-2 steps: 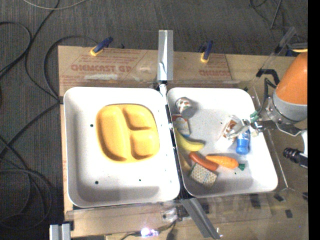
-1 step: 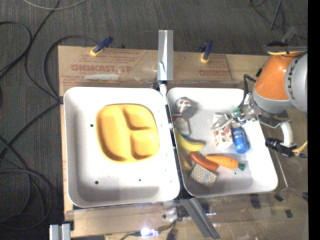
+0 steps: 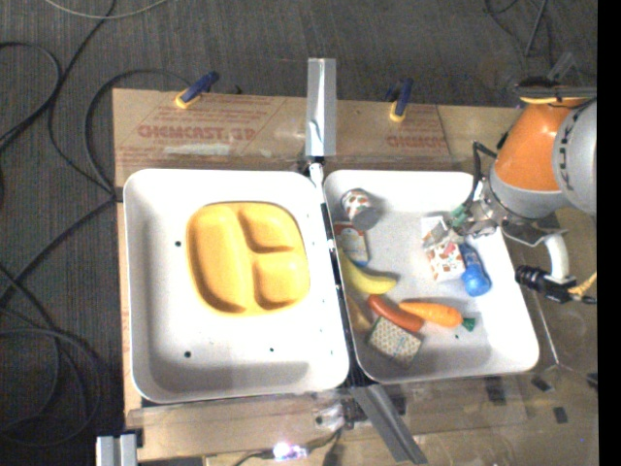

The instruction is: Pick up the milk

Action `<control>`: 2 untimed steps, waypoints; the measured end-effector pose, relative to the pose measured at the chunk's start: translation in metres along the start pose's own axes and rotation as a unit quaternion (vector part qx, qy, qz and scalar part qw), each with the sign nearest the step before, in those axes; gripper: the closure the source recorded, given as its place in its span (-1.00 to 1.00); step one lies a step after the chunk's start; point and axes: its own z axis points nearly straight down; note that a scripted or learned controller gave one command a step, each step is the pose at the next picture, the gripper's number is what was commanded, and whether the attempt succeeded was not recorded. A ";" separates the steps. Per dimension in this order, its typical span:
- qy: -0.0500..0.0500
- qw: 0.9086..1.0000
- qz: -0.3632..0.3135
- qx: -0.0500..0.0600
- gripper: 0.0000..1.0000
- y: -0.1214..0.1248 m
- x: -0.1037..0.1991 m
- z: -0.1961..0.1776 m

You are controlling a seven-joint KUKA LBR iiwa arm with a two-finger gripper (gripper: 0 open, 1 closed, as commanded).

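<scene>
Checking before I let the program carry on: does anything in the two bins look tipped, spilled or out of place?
No spill shows. The milk carton lies tipped on its side near the right bin's far right, against the blue bottle, with the gripper just above it. The banana, carrot and other items lie jumbled together.

Single fixed camera above the bench (image 3: 136, 105), slanted down over both bins (image 3: 146, 289).

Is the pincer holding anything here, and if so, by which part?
Cannot be told. The pincer sits at the milk carton's upper right corner in the right bin, but a grip isn't visible.
</scene>
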 end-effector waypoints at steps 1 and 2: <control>0.001 0.988 0.157 0.012 1.00 -0.031 0.045 -0.073; 0.001 0.992 0.124 0.012 1.00 0.018 0.034 -0.127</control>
